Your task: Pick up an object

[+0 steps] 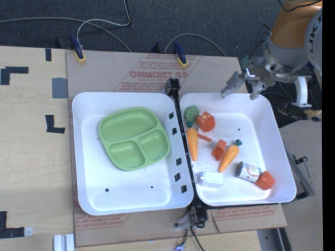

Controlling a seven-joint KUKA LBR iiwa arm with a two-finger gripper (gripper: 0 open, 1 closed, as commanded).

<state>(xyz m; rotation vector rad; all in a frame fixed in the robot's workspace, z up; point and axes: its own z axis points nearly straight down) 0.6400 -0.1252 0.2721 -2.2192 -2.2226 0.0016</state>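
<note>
So far we have nothing in hand. Our end effector (242, 86) hangs above the far right corner of the right bin (277, 140), its two fingers spread apart with only air between them, and it is well clear of everything that lies below.

Any of the things in that right bin could serve as the object. Near the divider we see a small green broccoli-like piece (191, 112) touching a red tomato-like toy (205, 121), and a carrot (192, 143) lying lengthwise just beside the bin's left wall. Toward the middle sit a red block (219, 150) and a second carrot (229, 157) close together. Along the near edge are a white block (211, 179), a small bottle (248, 171) on its side, and a red-orange piece (266, 180) touching the bottle's end. The left bin (84, 156) carries a green divided plate (134, 137).

We judge the task to be at its start: no target has been approached, no descent is made, no grasp closed. What is left is the whole of it, namely choosing one piece, lowering over it, closing, and lifting it off the bin floor. The tomato-like toy lies nearest the end effector, though its neighbour crowds it; the first carrot stands more alone.
</note>
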